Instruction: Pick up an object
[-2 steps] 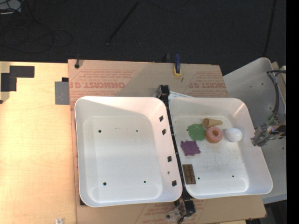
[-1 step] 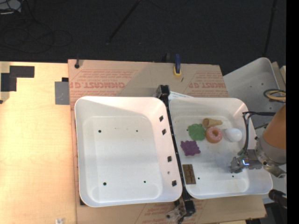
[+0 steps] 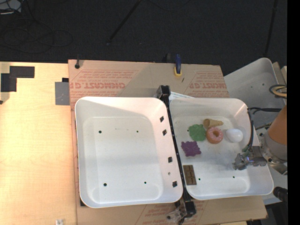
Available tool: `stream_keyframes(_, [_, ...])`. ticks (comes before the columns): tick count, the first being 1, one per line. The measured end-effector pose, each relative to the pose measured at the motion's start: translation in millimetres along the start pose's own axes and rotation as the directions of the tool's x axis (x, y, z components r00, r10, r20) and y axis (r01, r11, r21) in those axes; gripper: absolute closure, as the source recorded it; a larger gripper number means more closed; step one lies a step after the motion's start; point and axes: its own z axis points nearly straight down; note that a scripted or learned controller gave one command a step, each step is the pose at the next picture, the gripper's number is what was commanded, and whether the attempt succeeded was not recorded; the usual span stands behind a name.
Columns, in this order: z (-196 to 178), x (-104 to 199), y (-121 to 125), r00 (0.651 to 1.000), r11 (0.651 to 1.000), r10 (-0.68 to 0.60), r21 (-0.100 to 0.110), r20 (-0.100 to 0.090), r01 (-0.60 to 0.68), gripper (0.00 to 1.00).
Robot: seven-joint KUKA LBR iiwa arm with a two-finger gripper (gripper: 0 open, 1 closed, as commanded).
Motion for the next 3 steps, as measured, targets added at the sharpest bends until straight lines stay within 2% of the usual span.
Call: stream_keyframes(3, [-28.3, -3.3, -1.4, 1.0, 1.0, 0.012, 0.003, -0.001, -0.012, 1.0])
